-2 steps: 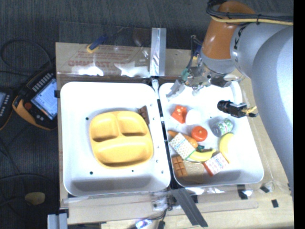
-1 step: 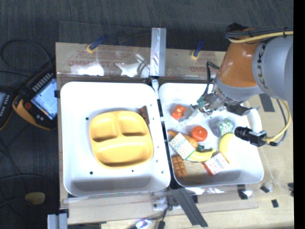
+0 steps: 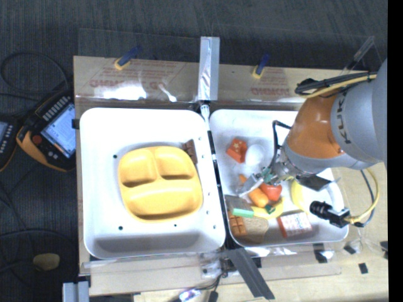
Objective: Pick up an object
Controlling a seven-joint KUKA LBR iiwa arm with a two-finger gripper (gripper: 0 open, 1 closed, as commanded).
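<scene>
My gripper point(image 3: 267, 177) is down in the right bin point(image 3: 221, 131), among a cluster of small objects. Directly beneath and touching its tip are a red round piece point(image 3: 272, 192) and an orange piece point(image 3: 258, 198). A red-orange object point(image 3: 237, 148) and a white rounded one point(image 3: 255, 153) lie just to the upper left of the gripper. A yellow piece point(image 3: 296, 192) sits to its right. Nothing is visibly lifted.
A brown-grey block point(image 3: 250, 225) with small orange and green bits on it and a red-white box point(image 3: 294, 224) lie along the right bin's front. The left bin point(image 3: 94, 168) holds a yellow compartment plate point(image 3: 160, 181) with a small brown item point(image 3: 189, 148) at its corner.
</scene>
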